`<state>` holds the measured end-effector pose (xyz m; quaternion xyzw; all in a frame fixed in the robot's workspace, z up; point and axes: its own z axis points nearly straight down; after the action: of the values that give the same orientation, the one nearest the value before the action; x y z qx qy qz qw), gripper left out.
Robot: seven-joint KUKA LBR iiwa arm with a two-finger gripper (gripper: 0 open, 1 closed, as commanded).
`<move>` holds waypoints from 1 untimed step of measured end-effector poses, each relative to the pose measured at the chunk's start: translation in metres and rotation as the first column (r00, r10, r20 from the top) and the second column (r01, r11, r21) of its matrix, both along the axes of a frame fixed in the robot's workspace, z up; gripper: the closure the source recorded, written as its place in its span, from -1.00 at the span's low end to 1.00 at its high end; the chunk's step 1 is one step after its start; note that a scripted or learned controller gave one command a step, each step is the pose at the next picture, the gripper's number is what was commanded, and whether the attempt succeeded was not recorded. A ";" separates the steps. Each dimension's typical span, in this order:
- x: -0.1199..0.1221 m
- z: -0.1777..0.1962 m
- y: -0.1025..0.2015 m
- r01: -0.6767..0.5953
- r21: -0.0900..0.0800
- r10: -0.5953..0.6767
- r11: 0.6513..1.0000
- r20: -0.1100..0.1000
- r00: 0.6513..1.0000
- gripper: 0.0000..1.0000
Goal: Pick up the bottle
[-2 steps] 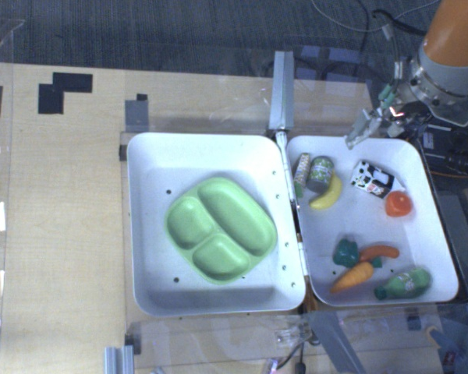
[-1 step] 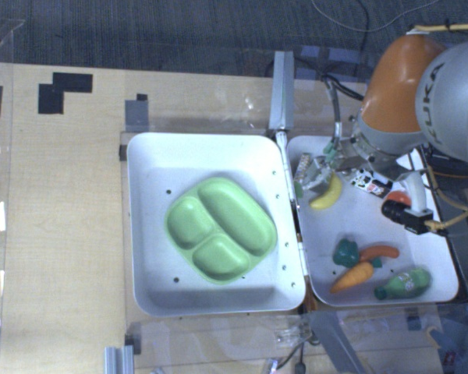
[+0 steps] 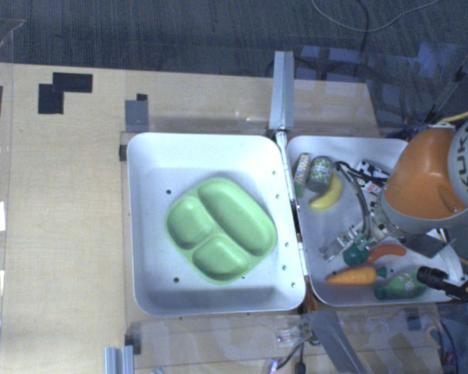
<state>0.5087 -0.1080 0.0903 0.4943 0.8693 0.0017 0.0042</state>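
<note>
Pale wood bench [image 3: 62, 232], dark carpet [image 3: 179, 22] behind; bottle [image 3: 399, 285] in right bin [image 3: 390, 148]; jaws [image 3: 357, 244] state unclear.

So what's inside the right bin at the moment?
A green bottle, carrot, banana, a small can and other bits lie in the right bin. The arm covers its far right part.

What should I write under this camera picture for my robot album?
Robot arm reaches over the right bin of toys near a green bottle; green tray waits left.
</note>
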 end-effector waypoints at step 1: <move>0.004 0.013 0.001 -0.001 0.001 0.001 1.000 0.010 1.000 1.00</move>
<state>0.5125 -0.1066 0.1030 0.4940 0.8694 0.0047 0.0084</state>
